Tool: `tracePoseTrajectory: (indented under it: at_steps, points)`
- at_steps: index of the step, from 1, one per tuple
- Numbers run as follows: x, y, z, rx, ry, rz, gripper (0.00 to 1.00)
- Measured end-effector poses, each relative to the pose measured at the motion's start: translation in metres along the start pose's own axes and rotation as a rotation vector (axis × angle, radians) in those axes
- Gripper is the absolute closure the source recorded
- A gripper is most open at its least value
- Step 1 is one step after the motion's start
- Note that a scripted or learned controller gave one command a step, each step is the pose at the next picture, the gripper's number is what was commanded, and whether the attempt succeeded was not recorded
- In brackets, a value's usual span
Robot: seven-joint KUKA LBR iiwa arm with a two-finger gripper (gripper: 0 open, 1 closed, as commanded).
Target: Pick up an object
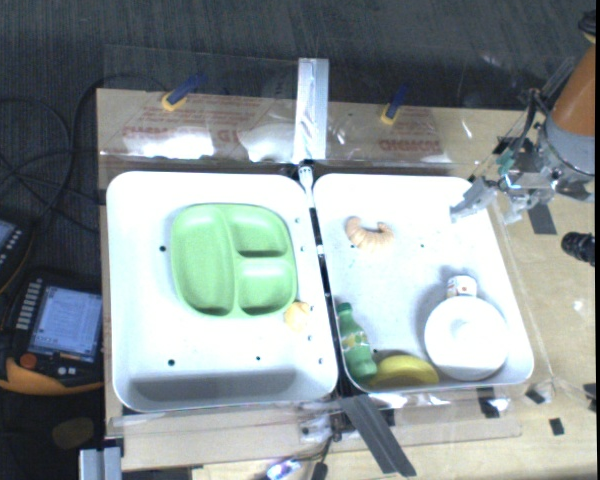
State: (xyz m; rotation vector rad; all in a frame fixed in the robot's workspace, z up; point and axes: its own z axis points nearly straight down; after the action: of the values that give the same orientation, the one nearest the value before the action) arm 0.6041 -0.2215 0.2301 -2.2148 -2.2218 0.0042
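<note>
The right bin [420, 203] holds a small tan curled piece [368, 232] near its back left, a white round container [465, 336] with a small capped bottle [462, 287] behind it, a yellow banana [404, 371] at the front, and a green bottle [352, 341] along the left wall. My gripper [477, 197] hovers over the bin's back right corner, above the rim, with nothing visible between its fingers. The arm's orange band [578, 98] shows at the right edge.
The left bin [140, 358] carries a green divided plate [235, 259] and a small yellow piece [297, 314] by the shared wall. Clear plastic sheeting with blue and yellow clips lies behind the bins. Tablets and cables sit off the bench's left side.
</note>
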Motion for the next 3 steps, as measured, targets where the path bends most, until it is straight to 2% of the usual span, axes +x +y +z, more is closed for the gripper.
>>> tracePoseTrajectory:
  at_steps: [1, 2, 3]
  points:
    - [0.056, 0.026, -0.001, 0.001, -0.004, -0.132, 0.00]
    - [0.100, 0.055, 0.112, 0.002, -0.003, -0.101, 0.00]
    - [0.100, 0.055, 0.112, 0.001, -0.003, -0.100, 0.00]
